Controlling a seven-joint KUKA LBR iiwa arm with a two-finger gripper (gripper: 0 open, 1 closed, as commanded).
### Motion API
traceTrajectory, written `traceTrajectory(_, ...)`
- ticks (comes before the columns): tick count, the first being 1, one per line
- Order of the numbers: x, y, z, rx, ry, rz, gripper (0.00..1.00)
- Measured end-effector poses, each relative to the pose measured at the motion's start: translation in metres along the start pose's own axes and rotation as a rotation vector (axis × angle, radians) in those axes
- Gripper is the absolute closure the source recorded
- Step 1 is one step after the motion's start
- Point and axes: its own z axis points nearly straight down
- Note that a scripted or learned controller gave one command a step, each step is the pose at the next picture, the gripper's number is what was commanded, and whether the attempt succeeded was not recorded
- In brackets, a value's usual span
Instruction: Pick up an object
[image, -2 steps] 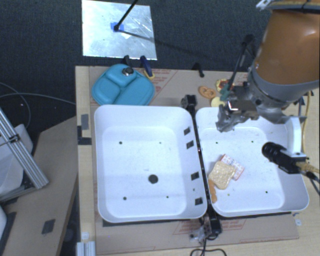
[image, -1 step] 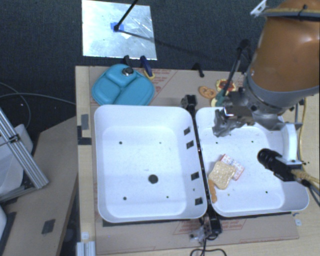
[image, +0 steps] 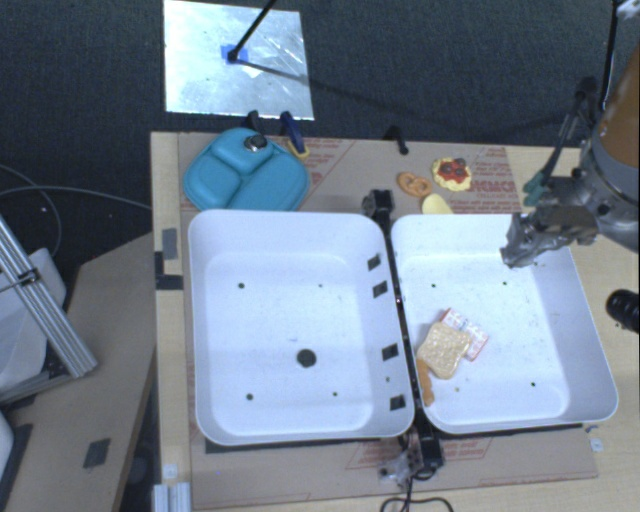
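Reaching arm: you see it enter from the right, gripper (image: 522, 250) above the right bin's (image: 560, 400) far right corner.
Fingers: grip unclear.
Object: toast slice (image: 443, 348) near that bin's left wall.

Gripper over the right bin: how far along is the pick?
Done: the gripper is over the right bin's far right corner. In hand: nothing visible between its fingers. Left: the toast and the packet under it lie near the bin's left wall, apart from the gripper; it has to move over, descend, grasp and lift.
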Motion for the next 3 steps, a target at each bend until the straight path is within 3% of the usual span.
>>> traceTrajectory(1,0.050,-0.001,0.061,0.008,0.003,-0.015,1.00)
traceTrajectory(2,-0.003,0.000,0.030,0.000,0.001,-0.004,1.00)
traceTrajectory(3,0.082,-0.001,0.074,0.007,0.005,-0.019,1.00)
